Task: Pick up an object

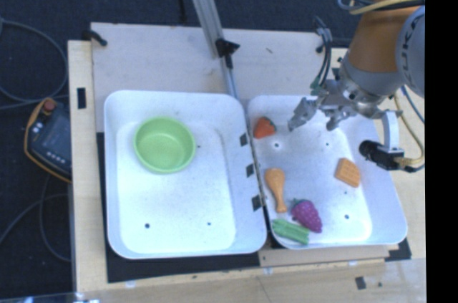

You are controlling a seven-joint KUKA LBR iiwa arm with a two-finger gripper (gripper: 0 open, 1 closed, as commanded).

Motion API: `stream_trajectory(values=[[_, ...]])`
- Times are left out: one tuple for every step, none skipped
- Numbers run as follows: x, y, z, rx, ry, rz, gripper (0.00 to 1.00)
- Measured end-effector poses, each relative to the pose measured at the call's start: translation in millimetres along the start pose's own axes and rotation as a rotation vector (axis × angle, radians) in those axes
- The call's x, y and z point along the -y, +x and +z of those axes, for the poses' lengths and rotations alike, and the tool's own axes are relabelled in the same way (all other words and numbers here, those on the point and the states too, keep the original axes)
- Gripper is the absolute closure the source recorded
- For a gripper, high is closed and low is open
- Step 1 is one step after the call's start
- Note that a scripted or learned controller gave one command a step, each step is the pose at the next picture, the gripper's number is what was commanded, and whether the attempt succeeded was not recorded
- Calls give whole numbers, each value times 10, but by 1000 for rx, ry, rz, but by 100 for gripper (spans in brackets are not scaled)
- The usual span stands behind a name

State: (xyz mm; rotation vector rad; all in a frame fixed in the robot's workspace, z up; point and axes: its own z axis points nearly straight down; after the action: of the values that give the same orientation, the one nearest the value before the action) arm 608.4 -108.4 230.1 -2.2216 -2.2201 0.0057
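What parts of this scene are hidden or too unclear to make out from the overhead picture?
- Claw: its tips blur against the white right bin, so whether it is open or shut cannot be told.
- Arm: its upper part is cut off by the view's right edge.
- Green toy: lies at the bin's front rim, partly behind the purple grape toy; its shape is unclear.
- Orange pendant: screen too small to read.

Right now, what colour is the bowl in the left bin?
Light green. The bowl shows plainly in the camera view, against the white bin.
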Motion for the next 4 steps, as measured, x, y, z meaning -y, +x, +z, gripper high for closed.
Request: stream_trajectory(values=[[45,-76,607,0,2,1,0],[36,-60,1035,0,1,2,0],[17,-69,895,-1,-7,8,100],[-9,-159,271,0,-11,6,100]])
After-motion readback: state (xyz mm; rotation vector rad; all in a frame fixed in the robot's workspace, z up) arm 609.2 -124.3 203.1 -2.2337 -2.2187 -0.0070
